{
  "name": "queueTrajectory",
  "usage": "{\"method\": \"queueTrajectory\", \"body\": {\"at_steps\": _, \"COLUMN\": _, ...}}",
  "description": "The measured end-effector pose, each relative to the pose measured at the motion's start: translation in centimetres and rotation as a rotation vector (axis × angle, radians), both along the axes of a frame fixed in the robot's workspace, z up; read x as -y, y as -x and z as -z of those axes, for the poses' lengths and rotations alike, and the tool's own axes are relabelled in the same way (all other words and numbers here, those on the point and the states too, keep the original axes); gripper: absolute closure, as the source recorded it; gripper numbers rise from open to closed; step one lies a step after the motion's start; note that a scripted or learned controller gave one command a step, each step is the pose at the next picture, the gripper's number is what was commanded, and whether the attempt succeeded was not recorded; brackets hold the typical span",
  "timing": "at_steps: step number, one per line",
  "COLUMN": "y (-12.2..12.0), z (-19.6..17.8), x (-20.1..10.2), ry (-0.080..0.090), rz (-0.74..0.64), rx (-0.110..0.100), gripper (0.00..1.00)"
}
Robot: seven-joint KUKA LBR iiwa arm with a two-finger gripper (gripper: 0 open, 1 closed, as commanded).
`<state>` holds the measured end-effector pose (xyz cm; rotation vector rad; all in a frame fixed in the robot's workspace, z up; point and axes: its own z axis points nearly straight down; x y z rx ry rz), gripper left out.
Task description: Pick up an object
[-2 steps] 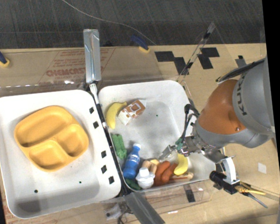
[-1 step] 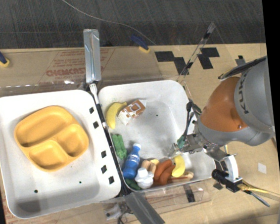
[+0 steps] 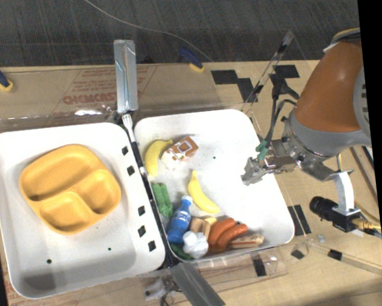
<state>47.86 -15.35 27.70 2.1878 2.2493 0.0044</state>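
The right-hand shallow white bin [image 3: 271,205] holds two yellow plastic bananas [image 3: 200,192], a blue bottle [image 3: 179,221] and orange sausages [image 3: 226,231]; the left white bin [image 3: 8,222] holds a yellow divided tray [image 3: 69,187]. The gripper [image 3: 253,173] hovers over the right bin's edge, grip unclear

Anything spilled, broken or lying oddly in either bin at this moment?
Nothing stands out. The toy food sits jumbled along the right bin's left and lower side, all inside its walls. The yellow divided tray lies flat in the left bin. The gripper hovers over the right bin's right edge.

cardboard sheet [image 3: 89,91] | faint red mirrored print, looks like "CHEMCAST" | other text unreadable
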Motion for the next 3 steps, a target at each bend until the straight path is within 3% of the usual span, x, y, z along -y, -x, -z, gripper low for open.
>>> {"method": "queueTrajectory", "body": {"at_steps": 1, "y": 0.1, "z": 0.2, "x": 0.0, "ry": -0.001, "rz": 0.001, "rx": -0.005, "gripper": 0.00}}
{"method": "queueTrajectory", "body": {"at_steps": 2, "y": -1.3, "z": -4.0, "x": 1.6, "ry": 0.001, "rz": -0.012, "rx": -0.003, "gripper": 0.00}}
{"method": "queueTrajectory", "body": {"at_steps": 3, "y": 0.4, "z": 13.6, "x": 0.1, "ry": -0.004, "rz": 0.175, "rx": -0.016, "gripper": 0.00}}
